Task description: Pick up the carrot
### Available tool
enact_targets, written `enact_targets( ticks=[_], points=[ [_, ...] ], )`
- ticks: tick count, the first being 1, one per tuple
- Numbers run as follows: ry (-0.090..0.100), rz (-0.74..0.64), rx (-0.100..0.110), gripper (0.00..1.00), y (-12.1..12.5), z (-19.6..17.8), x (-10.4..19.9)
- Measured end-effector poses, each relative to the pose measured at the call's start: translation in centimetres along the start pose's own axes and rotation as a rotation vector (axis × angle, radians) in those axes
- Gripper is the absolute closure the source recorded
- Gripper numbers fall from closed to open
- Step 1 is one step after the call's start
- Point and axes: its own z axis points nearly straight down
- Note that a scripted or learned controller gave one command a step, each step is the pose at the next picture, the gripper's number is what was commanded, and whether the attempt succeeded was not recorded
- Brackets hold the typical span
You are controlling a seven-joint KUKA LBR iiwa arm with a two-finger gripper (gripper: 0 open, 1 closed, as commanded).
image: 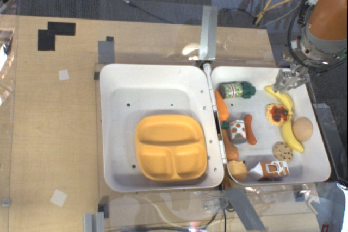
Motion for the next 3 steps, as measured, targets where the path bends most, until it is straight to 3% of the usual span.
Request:
enact_targets(
  ticks=[1,2,3],
  points=[
    [0.000,0.001,0.000,0.00,0.0,0.0,0.1],
    [0.002,0.025,0.006,0.00,3.4,9.0,2.4],
    [0.002,0.021,0.023,1.00,2.9,7.1,2.2]
  ],
)
